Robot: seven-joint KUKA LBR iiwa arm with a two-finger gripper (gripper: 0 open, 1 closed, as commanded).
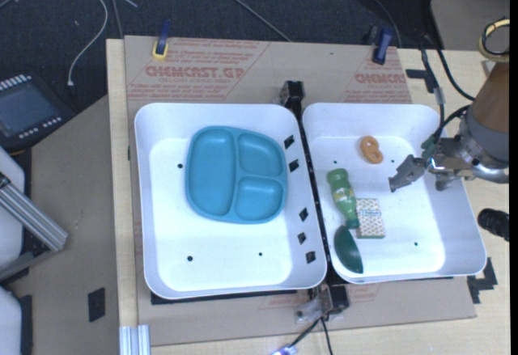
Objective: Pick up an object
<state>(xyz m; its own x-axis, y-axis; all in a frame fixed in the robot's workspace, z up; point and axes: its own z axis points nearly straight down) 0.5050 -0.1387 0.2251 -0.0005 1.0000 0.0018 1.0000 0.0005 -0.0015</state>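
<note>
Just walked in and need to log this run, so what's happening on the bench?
The grey arm reaches in from the right, its claw hovering over the right white bin with nothing between its fingers. Near it lie a small orange pretzel-shaped piece, a green bottle, a small patterned packet and a dark green spoon-like piece. The left white bin holds a blue divided plate.

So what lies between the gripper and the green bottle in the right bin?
Nothing: in the camera view, bare white bin floor separates the gripper from the green bottle.
</note>
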